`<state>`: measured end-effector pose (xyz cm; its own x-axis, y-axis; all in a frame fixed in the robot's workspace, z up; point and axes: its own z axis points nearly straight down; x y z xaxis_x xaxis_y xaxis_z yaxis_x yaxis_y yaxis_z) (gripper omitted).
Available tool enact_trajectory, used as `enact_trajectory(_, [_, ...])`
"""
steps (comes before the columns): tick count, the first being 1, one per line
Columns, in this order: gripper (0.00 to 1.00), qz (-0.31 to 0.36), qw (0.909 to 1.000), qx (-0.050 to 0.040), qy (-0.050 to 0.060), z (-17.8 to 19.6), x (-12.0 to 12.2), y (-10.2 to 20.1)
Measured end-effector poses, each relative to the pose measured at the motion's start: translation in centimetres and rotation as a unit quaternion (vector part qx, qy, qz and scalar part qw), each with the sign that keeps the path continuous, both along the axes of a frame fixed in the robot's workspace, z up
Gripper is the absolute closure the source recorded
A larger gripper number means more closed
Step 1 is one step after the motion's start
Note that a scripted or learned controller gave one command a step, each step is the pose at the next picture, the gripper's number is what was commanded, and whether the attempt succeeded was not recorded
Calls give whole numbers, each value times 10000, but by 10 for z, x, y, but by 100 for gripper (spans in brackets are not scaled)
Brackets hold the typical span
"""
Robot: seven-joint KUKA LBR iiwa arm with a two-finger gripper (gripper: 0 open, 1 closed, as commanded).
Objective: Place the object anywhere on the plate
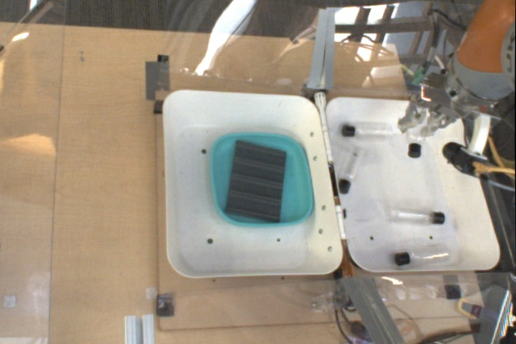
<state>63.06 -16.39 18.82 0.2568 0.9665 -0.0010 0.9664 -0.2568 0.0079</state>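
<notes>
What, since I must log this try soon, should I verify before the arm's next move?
1. Dark ribbed block lies on the teal plate: ok.
2. Block sits within the plate's rim, no overhang: ok.
3. Plate sits inside the left bin: ok.
4. Tool is apart from the block, over the right bin: ok.
5. Tool carries nothing: cannot tell.
6. Path is free of the black-capped tubes in the right bin: not ok, one lies close below the tool.
</notes>
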Motion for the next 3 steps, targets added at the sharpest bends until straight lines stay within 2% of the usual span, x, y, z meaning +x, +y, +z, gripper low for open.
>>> enact_trajectory(1, [100,456,9990,15,14,-3,-11,98])
enact_trajectory(2, [100,516,9987,19,18,-4,-29,201])
enact_trajectory(3, [0,509,9987,17,20,-4,-28,201])
